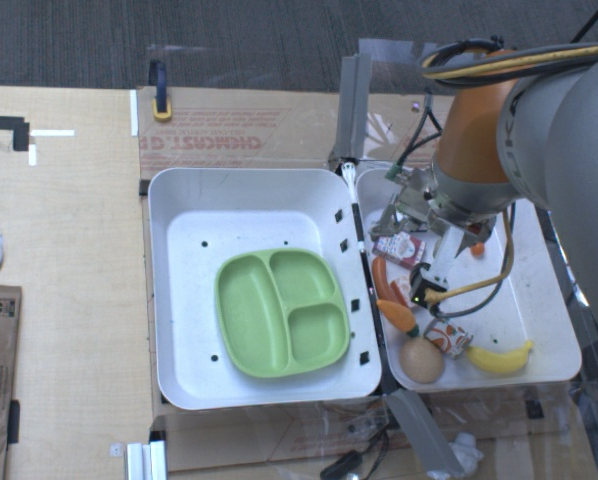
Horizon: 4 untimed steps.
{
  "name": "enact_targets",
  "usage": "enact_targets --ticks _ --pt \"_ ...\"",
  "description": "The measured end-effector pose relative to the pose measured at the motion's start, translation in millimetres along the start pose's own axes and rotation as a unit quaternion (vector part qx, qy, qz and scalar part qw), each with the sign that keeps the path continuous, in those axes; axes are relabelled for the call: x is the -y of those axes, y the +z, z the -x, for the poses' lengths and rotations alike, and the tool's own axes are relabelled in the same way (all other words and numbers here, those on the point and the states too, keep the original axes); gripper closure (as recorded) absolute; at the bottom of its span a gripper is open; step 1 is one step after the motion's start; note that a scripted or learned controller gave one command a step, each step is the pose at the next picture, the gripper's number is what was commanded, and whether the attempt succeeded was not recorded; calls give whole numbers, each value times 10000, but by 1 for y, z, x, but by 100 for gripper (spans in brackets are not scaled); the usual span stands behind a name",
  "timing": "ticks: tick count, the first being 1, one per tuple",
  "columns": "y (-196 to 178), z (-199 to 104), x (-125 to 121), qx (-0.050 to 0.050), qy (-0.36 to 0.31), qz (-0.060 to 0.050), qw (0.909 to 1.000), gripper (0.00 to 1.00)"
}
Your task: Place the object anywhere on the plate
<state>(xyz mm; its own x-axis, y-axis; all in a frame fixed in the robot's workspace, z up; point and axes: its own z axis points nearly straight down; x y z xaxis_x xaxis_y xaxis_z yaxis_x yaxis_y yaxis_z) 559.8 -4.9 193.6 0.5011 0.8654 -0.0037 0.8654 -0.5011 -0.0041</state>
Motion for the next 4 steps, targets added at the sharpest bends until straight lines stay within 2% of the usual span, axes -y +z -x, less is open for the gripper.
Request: enact_targets --ticks 1,2,3,4 --pt "-55 -31 -34 -1 808 11 9967 0" --pt "-62 -31 -33 23 788 -3 9969 100" --pt "-23 -17 -63 4 1120 0 9937 100" --pt "-56 -51 -31 -2 -94 12 10000 100"
